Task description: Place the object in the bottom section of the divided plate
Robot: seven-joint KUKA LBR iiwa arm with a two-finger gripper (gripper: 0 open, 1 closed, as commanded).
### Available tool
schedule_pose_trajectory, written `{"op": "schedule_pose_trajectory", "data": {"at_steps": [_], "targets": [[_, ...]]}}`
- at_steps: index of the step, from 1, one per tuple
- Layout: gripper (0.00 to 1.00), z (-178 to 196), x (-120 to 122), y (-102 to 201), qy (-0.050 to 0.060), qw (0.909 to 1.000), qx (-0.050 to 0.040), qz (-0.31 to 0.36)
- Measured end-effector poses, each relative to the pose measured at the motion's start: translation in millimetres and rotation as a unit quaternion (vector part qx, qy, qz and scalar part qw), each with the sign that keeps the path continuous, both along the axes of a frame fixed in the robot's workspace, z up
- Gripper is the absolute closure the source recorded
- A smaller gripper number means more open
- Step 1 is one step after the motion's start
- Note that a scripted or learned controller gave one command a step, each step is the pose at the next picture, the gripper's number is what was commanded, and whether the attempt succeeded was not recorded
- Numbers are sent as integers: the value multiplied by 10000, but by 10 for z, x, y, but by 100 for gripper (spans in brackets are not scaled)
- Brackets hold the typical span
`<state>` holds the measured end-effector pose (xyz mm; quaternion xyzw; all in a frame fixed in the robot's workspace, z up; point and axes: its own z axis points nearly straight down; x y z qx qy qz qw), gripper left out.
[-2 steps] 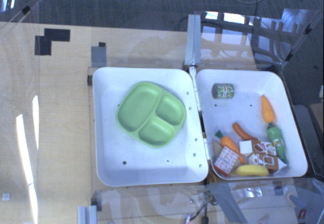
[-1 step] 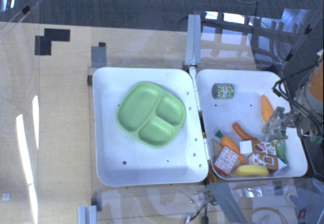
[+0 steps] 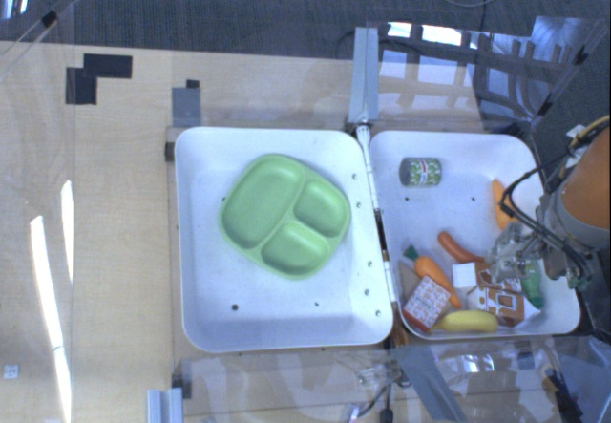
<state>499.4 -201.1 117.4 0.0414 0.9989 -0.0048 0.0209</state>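
The divided plate (image 3: 285, 214) sits in the left bin (image 3: 200, 316), all sections unfilled; no placement made. The gripper (image 3: 514, 264) is low over the clutter at the right bin's (image 3: 449, 149) right edge. Finger state cannot be told, and which item is intended remains undetermined; pick, transfer and placement are outstanding.

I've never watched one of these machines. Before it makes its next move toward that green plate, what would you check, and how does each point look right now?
1. Green divided plate lies flat in the left bin: ok.
2. Plate's three sections bare, nothing blocking them: ok.
3. Claw is down among the toy foods in the right bin: ok.
4. An object gripped between its fingers: cannot tell.
5. Neighbours crowd the claw: sausage, carrot, banana: not ok.
6. Can lies apart: ok.
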Motion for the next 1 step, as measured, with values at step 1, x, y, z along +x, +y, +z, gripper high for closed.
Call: {"op": "schedule_pose_trajectory", "data": {"at_steps": [1], "targets": [[100, -32, 55, -29, -25, 9947, -40, 1025]]}}
